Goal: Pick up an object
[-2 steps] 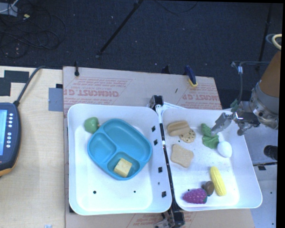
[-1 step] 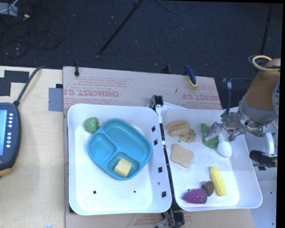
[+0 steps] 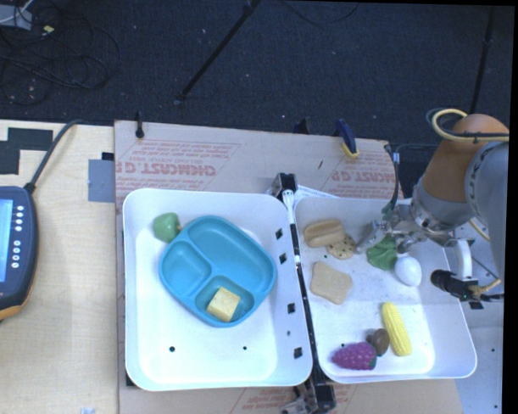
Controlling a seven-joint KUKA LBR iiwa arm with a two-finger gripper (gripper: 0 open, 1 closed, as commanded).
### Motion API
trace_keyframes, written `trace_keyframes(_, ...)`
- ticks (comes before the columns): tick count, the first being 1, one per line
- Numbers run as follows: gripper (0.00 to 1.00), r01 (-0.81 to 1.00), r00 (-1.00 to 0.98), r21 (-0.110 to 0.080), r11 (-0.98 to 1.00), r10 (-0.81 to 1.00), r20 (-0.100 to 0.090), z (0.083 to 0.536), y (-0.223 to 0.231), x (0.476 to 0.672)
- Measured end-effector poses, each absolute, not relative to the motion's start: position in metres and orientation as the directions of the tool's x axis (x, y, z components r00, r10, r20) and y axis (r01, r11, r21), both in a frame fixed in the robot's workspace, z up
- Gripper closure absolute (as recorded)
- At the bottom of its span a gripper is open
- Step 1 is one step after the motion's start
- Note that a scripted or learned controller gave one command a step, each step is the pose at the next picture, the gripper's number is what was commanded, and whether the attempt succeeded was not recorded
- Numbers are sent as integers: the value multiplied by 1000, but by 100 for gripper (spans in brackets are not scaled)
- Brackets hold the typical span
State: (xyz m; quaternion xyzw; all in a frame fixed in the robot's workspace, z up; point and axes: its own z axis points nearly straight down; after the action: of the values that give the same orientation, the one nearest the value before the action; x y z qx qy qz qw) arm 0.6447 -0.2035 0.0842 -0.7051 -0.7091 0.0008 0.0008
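Green leafy item (image 3: 381, 254), upper right of right bin (image 3: 457, 357), looks like the likely target; lies just beside white egg (image 3: 408, 271) and near cookie (image 3: 343, 246). Gripper (image 3: 390, 234) low over bin's upper edge, right of frame centre, tip at or touching green item's top. Finger spread: cannot tell, tips too small and muddled against the green. Nothing visibly pinched or lifted.

Step judged: descent/approach to grasp, pick not yet made.

Elsewhere in right bin: bread roll (image 3: 323, 231), toast slice (image 3: 331, 282), corn cob (image 3: 396, 327), purple grapes (image 3: 355, 356). Left bin (image 3: 144, 342) bears blue divided plate (image 3: 189, 267) with yellow block (image 3: 223, 303); green ball (image 3: 166, 227) at plate's upper left.

Next move calls for: closing squarely on green item, clear of egg, then straight lift. Risk: soft thin shape slipping; egg nudged aside.
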Motion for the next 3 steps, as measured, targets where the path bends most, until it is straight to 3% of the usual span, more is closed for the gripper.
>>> trace_keyframes(1, 0, 1000, -1, -4, 1, 1000, 1, 88, -184, 564)
trace_keyframes(2, 0, 1000, 1, 0, -1, 1000, 1, 89, -186, 512)
trace_keyframes(3, 0, 1000, 3, 2, -3, 1000, 0, 89, -148, 476)
